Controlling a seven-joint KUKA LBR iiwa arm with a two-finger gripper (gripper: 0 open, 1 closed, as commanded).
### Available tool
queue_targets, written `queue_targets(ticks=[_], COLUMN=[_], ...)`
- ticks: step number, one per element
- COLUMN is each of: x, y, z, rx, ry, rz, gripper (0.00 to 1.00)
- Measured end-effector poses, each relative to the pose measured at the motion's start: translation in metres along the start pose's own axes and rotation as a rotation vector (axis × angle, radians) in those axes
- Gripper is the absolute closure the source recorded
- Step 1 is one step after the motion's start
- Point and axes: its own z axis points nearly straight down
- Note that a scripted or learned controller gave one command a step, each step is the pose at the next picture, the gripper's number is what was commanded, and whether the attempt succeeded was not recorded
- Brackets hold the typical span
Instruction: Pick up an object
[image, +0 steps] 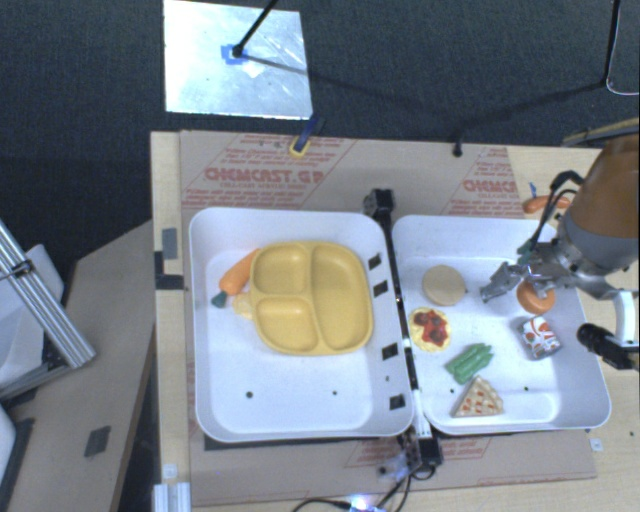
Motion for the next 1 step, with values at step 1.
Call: queue_targets(ticks=[1], x=[0.0011], y=[0.0007], z=[0.0631], rx=[0.000], ry=[0.000], rz=[0.001], gripper=[0.00])
